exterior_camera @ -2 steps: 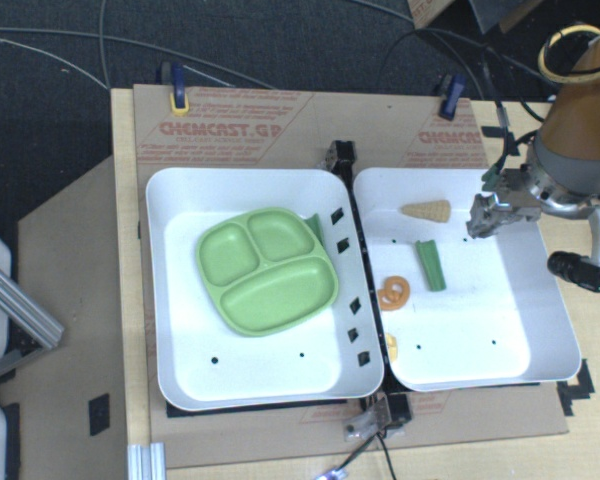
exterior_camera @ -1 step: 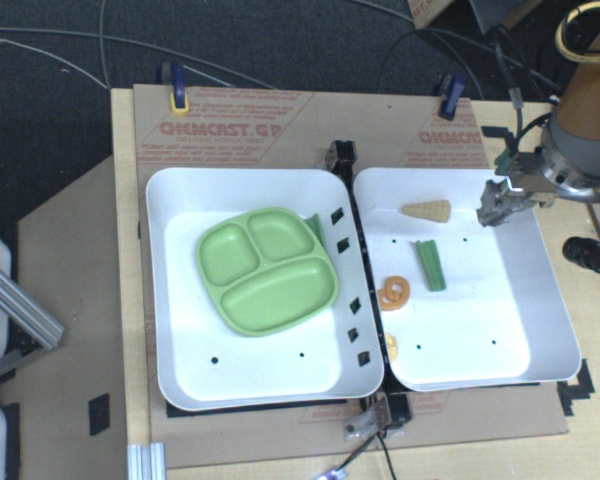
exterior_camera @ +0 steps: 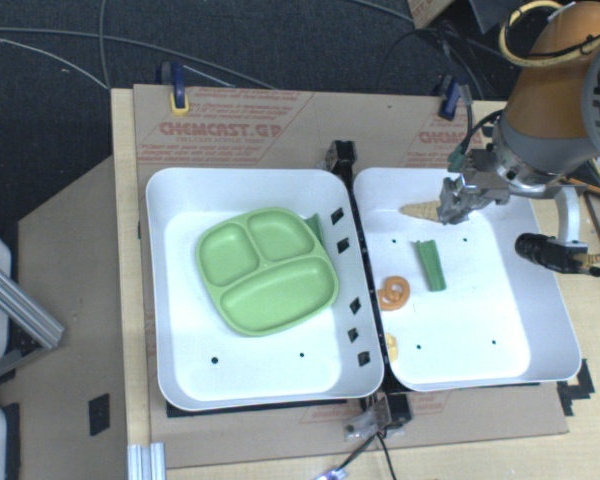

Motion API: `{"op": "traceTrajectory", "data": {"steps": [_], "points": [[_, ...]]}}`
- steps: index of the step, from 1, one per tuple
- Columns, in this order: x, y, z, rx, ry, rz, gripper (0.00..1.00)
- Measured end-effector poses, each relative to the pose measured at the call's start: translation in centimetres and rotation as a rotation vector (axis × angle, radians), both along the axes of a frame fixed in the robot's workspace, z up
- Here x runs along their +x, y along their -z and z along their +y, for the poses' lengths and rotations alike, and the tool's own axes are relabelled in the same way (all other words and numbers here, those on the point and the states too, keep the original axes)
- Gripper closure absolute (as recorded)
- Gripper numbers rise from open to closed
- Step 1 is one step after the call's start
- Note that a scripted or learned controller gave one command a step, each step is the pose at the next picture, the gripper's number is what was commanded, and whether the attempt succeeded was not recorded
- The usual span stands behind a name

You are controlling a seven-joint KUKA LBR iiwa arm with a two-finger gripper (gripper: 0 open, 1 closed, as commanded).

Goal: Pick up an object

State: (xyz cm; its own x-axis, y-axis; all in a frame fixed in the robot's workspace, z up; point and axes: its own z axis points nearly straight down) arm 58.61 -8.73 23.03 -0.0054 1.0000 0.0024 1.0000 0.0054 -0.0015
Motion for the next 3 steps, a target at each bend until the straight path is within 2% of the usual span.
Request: {"op": "traceTrajectory", "data": {"steps": [1,2,3], "points": [[2.0,0.8,5.2,-0.001,-0.001,-0.003,1.0],[2.8,-0.3,11.0,0.0,-0.001,-0.004,1.0],[3.1,0.9,15.8,-0.001,0.0,-0.002,1.0]]}}
